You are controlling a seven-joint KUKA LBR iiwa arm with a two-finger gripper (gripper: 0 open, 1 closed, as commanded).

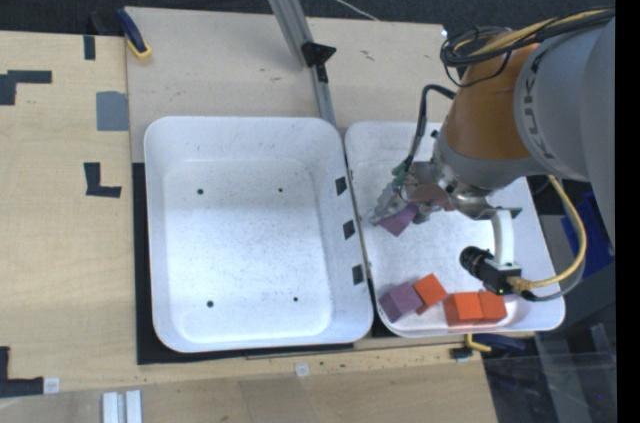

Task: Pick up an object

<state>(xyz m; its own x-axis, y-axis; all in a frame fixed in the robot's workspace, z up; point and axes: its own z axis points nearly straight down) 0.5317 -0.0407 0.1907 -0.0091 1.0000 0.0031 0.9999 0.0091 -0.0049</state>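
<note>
My gripper hangs over the left part of the right bin, close to the wall it shares with the left bin. A small purple block sits between its two fingers, and the fingers are shut on it. The block's lower end sticks out below the fingertips. The grey arm with its orange band reaches in from the right and hides the bin's upper right part.
At the right bin's front lie another purple block, a small orange block and a larger orange-red block. The left bin stands beside it. A slanted metal bar crosses the back of the bench.
</note>
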